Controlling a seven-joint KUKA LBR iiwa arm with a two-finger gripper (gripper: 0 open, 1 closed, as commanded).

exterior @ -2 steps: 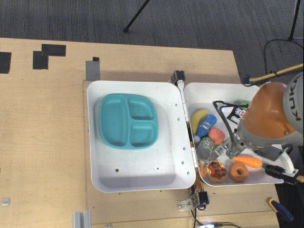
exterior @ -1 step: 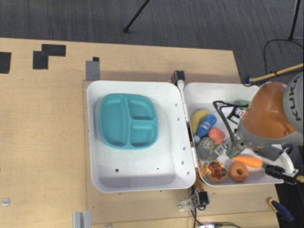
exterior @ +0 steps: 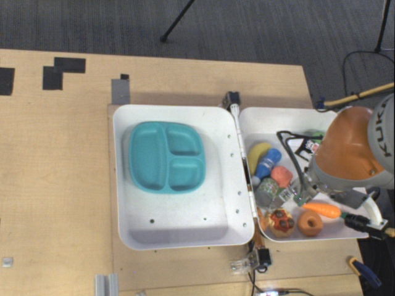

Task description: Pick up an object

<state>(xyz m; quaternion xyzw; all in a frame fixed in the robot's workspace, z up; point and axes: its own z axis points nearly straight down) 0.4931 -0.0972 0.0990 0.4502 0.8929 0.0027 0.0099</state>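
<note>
The right bin (exterior: 290,117) holds a pile of small toys: a yellow banana-like piece (exterior: 257,152), a blue bottle-shaped piece (exterior: 268,163), a red lump (exterior: 281,176), a clear glassy item (exterior: 267,190), an orange carrot (exterior: 321,210), an orange-brown doughnut shape (exterior: 310,224) and a dark red patterned item (exterior: 281,222). My gripper (exterior: 298,194) reaches down from the orange-banded wrist (exterior: 347,147) into the middle of the pile, just right of the glassy item and below the red lump. The wrist hides its fingers.
The left bin (exterior: 154,227) bears a teal divided tray (exterior: 166,156). A black cable loop (exterior: 293,143) lies over the right bin's upper part. A metal clamp (exterior: 232,100) sits between the bins at the top. Bare wooden bench (exterior: 55,184) lies to the left.
</note>
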